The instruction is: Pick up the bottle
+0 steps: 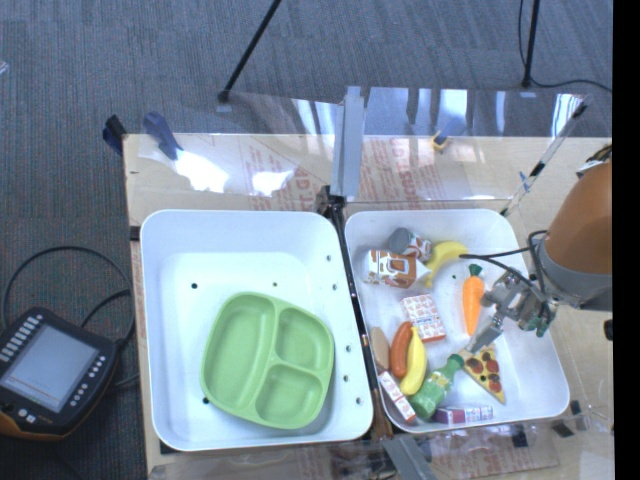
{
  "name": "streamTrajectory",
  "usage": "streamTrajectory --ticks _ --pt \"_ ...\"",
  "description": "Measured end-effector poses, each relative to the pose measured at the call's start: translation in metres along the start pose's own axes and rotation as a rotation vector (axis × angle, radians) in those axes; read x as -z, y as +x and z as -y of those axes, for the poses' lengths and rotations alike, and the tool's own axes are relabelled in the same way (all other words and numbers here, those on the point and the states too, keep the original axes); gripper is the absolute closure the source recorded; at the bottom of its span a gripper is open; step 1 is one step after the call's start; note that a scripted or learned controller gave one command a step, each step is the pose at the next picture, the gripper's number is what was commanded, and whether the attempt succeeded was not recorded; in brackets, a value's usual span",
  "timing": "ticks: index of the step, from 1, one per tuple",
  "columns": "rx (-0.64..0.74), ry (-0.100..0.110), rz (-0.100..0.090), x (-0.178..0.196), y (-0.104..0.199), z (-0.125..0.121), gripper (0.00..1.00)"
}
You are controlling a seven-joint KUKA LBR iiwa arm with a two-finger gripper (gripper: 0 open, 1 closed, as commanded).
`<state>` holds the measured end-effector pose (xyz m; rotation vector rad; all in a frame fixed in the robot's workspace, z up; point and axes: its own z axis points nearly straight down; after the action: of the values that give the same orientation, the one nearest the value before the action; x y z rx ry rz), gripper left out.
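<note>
The green bottle (437, 388) (likely light, rigid, slippery plastic) is best taken mid-body; the gripper (490, 336) fingers' state cannot be told.

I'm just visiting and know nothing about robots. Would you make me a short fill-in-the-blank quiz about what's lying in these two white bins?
1. The green divided plate lies in the ____ bin as the camera sees it.
2. The green bottle lies right beside a slice of ____.
3. The carrot in the right bin is coloured ____.
4. The plate has ____ compartments.

Missing words: left; pizza; orange; three
</note>
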<state>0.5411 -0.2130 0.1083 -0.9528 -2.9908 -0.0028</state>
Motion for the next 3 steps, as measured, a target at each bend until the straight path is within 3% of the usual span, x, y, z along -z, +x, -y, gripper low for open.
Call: streamTrajectory --ticks 1,2,3 --pt "-0.136 0.003 -0.005 -0.023 0.106 -0.037 0.0" --pt "-0.143 0.003 -0.01 -0.016 0.106 -0.036 1.0" --pt "-0.29 0.002 -0.003 -0.01 0.098 -0.031 1.0"
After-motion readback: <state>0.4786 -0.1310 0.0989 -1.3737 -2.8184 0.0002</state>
